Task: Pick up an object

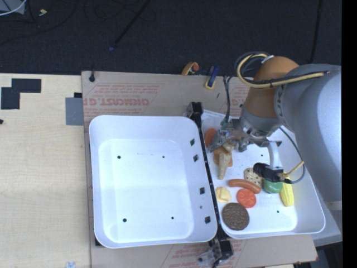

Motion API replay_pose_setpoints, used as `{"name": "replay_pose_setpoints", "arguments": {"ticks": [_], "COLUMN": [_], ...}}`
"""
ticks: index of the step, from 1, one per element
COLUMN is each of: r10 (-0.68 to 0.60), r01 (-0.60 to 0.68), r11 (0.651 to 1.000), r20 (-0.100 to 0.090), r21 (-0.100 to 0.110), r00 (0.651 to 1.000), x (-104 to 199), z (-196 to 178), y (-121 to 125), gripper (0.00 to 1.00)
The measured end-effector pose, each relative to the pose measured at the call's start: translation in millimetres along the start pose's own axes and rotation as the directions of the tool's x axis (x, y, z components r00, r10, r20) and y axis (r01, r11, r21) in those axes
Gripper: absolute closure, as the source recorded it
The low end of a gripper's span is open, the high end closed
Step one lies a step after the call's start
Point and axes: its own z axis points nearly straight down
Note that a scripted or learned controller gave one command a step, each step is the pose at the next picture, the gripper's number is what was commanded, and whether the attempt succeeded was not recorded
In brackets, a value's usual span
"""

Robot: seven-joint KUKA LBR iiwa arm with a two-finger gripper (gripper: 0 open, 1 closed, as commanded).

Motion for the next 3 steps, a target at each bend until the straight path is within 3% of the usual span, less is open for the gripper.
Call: {"name": "replay_pose_setpoints", "arguments": {"ticks": [2, 3], "r10": [-0.001, 0.002], "r01": [0.001, -0.002], "r11": [1.0, 1.0], "r20": [-0.002, 0.0], "r21": [0.005, 0.002], "r00": [1.0, 1.0], "x": [9.3, 6.8], "z": [0.9, 1.0], "y": [-133.5, -125.5], "gripper": [0.0, 0.0]}}
